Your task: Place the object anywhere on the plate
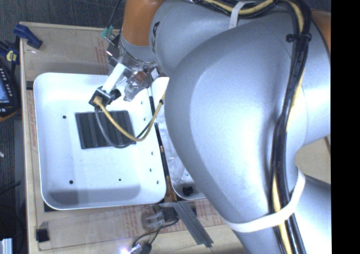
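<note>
My tool (134, 83) hangs over the upper right of the shallow white left bin (56, 179), just up-right of the dark ribbed rectangular plate (87, 130). I cannot tell whether it is apart, together or carrying the object. I judge this the approach. Next I should centre over the plate and lower.

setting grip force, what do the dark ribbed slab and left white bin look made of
Dark ribbed slab: probably matte rubber or plastic; parallel grooves, no glare. Left white bin: likely smooth moulded plastic; rounded walls, soft sheen.
</note>
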Tool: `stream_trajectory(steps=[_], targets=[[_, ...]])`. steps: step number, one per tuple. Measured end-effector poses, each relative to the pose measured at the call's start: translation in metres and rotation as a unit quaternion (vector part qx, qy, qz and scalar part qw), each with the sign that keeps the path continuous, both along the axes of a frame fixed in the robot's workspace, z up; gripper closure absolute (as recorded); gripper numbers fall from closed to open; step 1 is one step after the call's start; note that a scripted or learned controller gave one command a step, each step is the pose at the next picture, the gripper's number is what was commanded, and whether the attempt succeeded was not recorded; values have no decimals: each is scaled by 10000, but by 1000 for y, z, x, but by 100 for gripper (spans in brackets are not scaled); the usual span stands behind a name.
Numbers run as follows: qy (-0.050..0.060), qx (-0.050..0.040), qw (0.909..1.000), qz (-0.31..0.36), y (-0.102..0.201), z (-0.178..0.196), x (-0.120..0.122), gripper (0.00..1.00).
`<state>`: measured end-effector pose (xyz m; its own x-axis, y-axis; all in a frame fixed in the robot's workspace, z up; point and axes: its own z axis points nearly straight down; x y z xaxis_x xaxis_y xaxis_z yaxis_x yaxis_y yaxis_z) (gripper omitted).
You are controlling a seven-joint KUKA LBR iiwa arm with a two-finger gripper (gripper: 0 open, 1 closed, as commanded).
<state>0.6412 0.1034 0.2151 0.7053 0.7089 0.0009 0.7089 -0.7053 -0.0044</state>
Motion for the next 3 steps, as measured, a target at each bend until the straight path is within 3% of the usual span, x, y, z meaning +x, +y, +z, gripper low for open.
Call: stream_trajectory(steps=[1,2,3], targets=[[7,-7,9728,-2316,57,-122,-30,100],[18,-11,9879,-1550,1,-40,-14,100],[24,-34,9828,-1847,82,-101,-104,100]])
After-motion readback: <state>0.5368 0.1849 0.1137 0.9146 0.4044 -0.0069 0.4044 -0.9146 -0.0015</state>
